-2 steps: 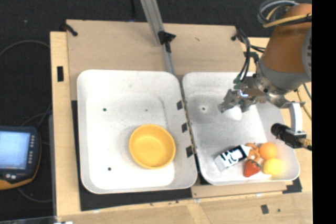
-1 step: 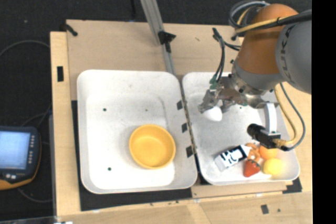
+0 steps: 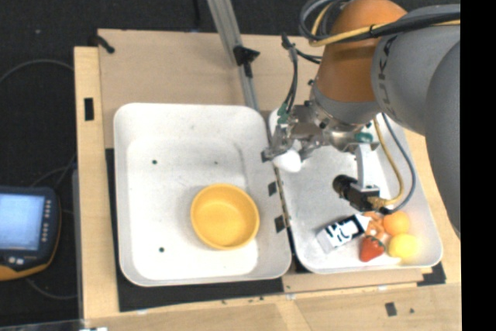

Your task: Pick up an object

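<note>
Camera view, both bins from above. The gripper point(image 3: 284, 151) hangs over the upper left corner of the right bin point(image 3: 310, 198), close to the wall it shares with the left bin point(image 3: 170, 143). A small white rounded object point(image 3: 289, 161) sits directly at the gripper's tip, on the side toward the camera, touching it or just beneath it. Whether the gripper is spread or closed, and whether it holds this object, cannot be told at this slant. The object looks nearly round, with no clear long axis, so approach angle probably matters little. The shared wall just beside it is the likely obstruction (little room on that side).

Other candidates lie well apart, clustered in the lower right corner of the right bin: a black-and-white box point(image 3: 341, 232), a red fruit point(image 3: 372, 249), an orange fruit point(image 3: 396, 223) and a yellow fruit point(image 3: 404, 246), the fruits touching or nearly so. A yellow bowl point(image 3: 225, 215) stands upright in the left bin.
</note>
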Controlling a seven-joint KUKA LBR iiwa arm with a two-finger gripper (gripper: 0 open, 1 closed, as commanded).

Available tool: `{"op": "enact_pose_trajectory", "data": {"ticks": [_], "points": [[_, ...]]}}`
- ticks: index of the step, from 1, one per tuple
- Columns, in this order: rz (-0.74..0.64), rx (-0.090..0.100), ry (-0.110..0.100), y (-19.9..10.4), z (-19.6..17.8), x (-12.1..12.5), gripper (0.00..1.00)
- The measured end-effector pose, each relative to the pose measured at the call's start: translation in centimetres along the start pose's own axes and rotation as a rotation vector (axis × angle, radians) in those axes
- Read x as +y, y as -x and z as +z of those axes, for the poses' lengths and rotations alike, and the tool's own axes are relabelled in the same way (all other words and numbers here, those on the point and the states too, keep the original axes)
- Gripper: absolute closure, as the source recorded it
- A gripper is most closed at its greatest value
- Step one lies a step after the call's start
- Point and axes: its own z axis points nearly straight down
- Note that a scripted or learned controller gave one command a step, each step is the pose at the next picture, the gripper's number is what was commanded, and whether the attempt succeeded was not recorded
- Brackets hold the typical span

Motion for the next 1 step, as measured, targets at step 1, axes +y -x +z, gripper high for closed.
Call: {"op": "enact_pose_trajectory", "data": {"ticks": [1], "points": [[-0.001,0.001,0.000,-5.88,-0.17,1.05,1.00]]}}
